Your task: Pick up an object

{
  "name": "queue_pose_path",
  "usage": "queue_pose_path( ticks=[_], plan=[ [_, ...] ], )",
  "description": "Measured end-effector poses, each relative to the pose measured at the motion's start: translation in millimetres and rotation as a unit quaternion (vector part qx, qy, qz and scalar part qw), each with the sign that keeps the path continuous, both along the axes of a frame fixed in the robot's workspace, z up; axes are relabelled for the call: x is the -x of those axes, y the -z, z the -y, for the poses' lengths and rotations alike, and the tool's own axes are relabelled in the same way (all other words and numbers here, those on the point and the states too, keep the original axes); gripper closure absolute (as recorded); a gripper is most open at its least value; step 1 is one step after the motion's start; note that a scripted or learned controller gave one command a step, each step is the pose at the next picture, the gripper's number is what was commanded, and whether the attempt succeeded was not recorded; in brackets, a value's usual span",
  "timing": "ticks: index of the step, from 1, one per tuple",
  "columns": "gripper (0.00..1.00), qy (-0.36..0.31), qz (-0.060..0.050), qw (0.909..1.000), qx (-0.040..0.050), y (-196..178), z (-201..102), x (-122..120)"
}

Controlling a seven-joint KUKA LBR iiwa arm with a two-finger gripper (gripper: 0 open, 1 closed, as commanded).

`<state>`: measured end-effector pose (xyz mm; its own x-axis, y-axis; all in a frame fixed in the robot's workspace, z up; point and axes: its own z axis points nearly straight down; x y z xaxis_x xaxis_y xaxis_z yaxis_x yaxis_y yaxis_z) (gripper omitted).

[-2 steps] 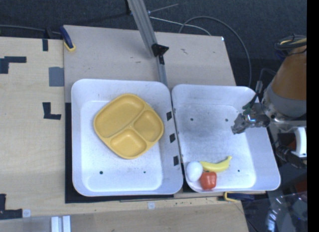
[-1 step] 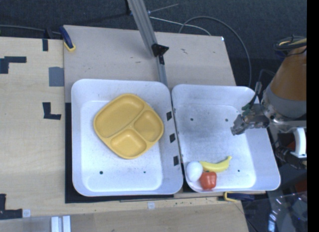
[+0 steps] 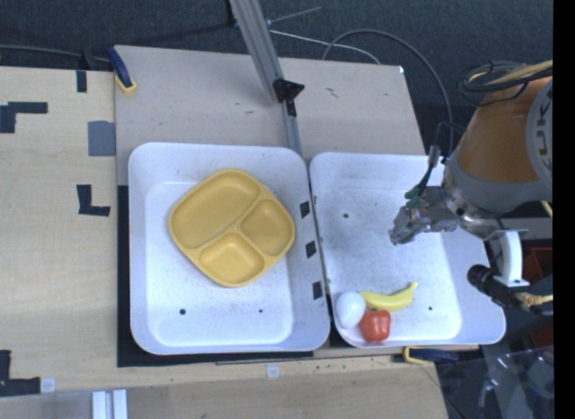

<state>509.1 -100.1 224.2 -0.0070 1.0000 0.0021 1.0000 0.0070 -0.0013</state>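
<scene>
Step in hand: approach. Jaws (image 3: 406,227) hover over bare floor of right bin (image 3: 359,192); spread or pressed together, cannot tell. Nothing seen between them.

3 candidates cluster at the bin's near-left corner: banana (image 3: 392,298), white egg-like ball (image 3: 349,307), red pepper (image 3: 375,325), all touching. From the jaws they lie at about 6 to 7 o'clock, apart.

Best bet: banana, the outermost piece; close across its narrow width, clear of the bin wall. Yellow divided plate (image 3: 232,227) sits in left bin (image 3: 144,228).

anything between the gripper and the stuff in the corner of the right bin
Nothing visible does. The gripper hangs over the right bin, and the bin floor between it and the banana, white egg and red pepper is bare. Those three crowd together against the bin's near-left corner.
</scene>
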Motion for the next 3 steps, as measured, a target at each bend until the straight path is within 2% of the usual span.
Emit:
queue_pose_path(
  ticks=[1, 3],
  plan=[
    [1.0, -0.001, 0.0, 1.0, 0.0, -10, -58, -1],
    [1.0, -0.001, -0.001, 1.0, 0.0001, -12, -177, 12]
  ],
)
